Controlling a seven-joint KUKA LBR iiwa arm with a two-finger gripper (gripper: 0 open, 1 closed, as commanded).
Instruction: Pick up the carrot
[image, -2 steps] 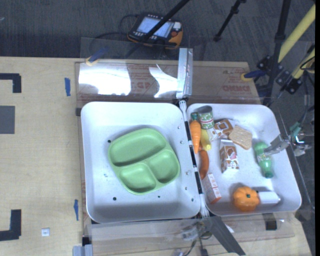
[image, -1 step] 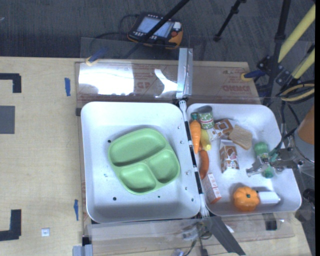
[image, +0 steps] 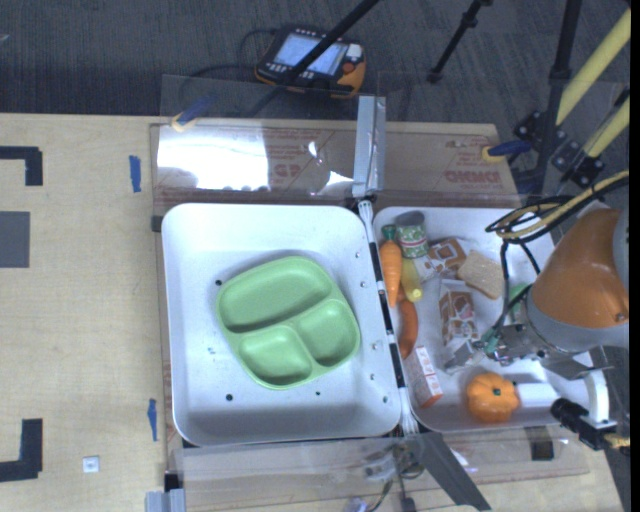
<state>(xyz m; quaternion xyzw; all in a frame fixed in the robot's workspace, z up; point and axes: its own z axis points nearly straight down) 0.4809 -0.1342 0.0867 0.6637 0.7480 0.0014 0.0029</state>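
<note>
The carrot (image: 391, 268) is an orange tapered piece lying lengthwise along the left wall of the right bin (image: 520, 418), beside a small green-capped bottle (image: 412, 246). My gripper (image: 503, 346) hangs over the right bin's middle, well to the right of the carrot and just above an orange pumpkin-like toy (image: 492, 396). The wrist with its orange band (image: 585, 278) covers the bin's right side and hides what lies beneath it.
A darker orange-red sausage-shaped piece (image: 408, 328) lies below the carrot. A bread slice (image: 484, 275), printed packets (image: 458, 312) and a small box (image: 427, 375) crowd the right bin. The left bin (image: 200, 240) holds a green divided plate (image: 288, 322).
</note>
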